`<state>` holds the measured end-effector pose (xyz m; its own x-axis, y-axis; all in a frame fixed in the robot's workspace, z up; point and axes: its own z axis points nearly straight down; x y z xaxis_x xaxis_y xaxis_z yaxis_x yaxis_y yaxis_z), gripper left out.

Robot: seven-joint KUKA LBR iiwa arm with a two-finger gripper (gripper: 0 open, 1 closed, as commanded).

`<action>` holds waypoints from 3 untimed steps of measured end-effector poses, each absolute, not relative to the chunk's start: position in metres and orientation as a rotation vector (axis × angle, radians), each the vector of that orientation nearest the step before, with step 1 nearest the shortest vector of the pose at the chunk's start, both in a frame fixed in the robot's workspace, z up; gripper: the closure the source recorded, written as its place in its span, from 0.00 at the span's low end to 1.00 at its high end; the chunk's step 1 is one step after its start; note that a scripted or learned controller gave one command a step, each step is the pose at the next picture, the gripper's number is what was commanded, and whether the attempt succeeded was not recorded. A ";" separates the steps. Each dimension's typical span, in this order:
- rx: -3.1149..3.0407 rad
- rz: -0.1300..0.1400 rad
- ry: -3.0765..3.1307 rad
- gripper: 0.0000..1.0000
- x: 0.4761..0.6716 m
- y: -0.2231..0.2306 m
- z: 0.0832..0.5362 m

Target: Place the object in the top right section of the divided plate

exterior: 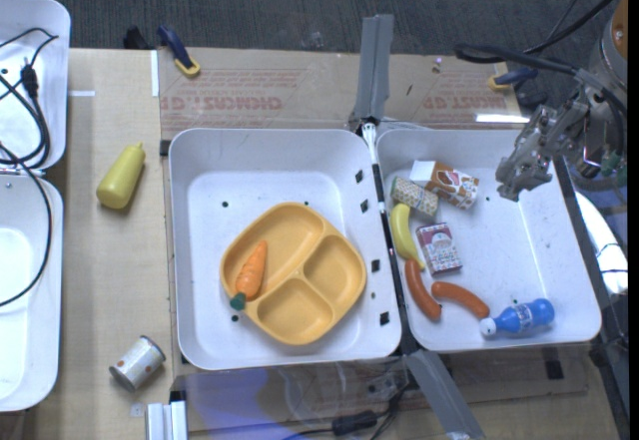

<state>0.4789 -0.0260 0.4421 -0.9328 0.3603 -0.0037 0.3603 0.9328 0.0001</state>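
You've nothing placed yet: the end effector (511, 184) hovers over the right bin (569, 248); I can't tell its grip. The plate (295, 273) carries just a carrot (250, 270) on its left.

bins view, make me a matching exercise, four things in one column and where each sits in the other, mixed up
Things:
1. carrot
2. blue bottle
3. yellow mustard bottle
4. banana

Places:
A. on the bench, left of the left bin
B. left section of the yellow plate
C. right bin, near its left wall
D. right bin, near corner

Pairs: 1-B, 2-D, 3-A, 4-C
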 end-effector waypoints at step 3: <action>0.646 -0.001 3.063 1.00 0.483 -0.030 0.461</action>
